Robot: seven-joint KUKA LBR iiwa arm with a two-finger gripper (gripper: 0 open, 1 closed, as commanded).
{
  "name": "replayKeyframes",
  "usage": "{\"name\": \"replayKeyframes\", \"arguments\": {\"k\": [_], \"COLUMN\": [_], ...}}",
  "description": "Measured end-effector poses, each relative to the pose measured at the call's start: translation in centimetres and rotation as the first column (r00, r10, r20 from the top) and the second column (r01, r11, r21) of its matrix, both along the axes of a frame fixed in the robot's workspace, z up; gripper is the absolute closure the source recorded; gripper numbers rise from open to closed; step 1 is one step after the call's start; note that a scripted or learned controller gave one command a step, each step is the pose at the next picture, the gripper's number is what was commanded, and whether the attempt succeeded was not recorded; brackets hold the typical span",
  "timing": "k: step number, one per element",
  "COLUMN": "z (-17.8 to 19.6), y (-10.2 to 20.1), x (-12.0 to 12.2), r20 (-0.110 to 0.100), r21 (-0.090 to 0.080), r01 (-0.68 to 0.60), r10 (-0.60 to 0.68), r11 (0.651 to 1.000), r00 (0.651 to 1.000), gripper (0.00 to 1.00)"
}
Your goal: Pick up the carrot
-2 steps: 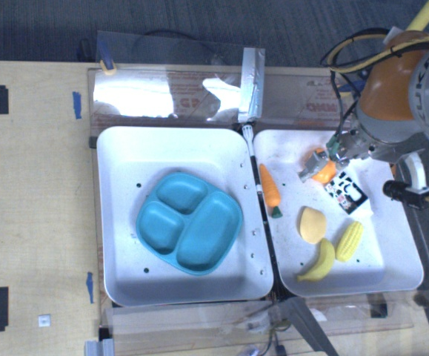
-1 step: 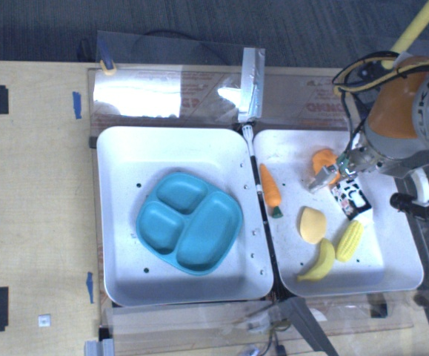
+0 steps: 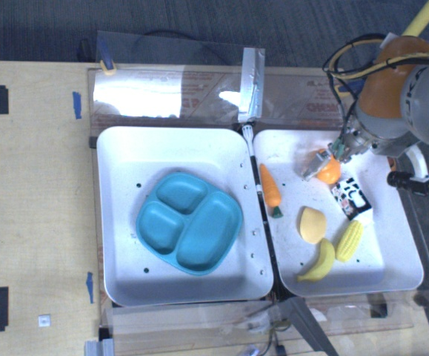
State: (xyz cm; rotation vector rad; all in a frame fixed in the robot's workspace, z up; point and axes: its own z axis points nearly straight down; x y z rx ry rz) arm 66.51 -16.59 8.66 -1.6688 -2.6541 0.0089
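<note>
The near edge of the desk (image 3: 29,199) is light wood. On it sit two white bins side by side.

In the right bin (image 3: 392,273), nearest of all, lies a yellow banana (image 3: 319,261). Just beside it on the right is a small yellow corn cob (image 3: 349,240). A little farther back is a pale yellow lemon-like fruit (image 3: 312,224), touching the top of the banana.

The left bin (image 3: 118,265) holds a blue plate (image 3: 190,221) with three parts.

The carrot (image 3: 271,189) lies in the right bin, close along its left wall. It is orange, with a small green end pointing near. Nothing touches it.

To the right, past the middle of the bin, is a black and white box (image 3: 350,196). Just behind it sits a small orange thing (image 3: 329,171).

The jaws (image 3: 340,150) hang right over that orange thing, well apart from the carrot. I cannot tell how far open they are, or if they hold anything.

Farthest back, the grey and orange arm (image 3: 392,95) comes in from the right.
</note>
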Motion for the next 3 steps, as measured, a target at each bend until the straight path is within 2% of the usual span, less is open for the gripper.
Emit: {"name": "replayKeyframes", "arguments": {"k": [1,2,3], "z": [1.2,1.2,1.2], "y": [0.0,0.8,0.8], "x": [0.2,-5.1,-5.1], "r20": [0.006,0.010,0.010], "r21": [-0.003,0.001,0.001], "r01": [-0.003,0.034,0.034], "r10": [0.003,-0.034,-0.034], "r11": [1.000,0.999,0.999], "r00": [1.000,0.999,0.999], "gripper": [1.00,1.00,0.00]}}
